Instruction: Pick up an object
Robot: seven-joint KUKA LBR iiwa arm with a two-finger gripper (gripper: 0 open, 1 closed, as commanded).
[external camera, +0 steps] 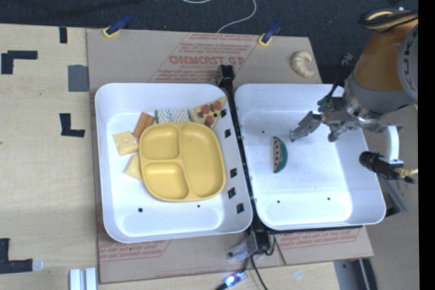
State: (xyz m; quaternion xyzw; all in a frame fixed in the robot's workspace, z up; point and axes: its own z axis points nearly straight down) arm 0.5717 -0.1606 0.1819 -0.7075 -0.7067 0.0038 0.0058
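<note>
Hovering over the right bin, the tool sits near the bin's upper right part, its two dark fingers spread apart with nothing between them. The likeliest target, a toy watermelon slice, lies on the bin floor just left of and below the tool, apart from it. The left bin holds a yellow divided plate with crackers and other small toy foods tucked around its upper edge. By my judgement the pick has barely begun: nothing is gripped or lifted, so lining up, descending, closing and raising all remain
</note>
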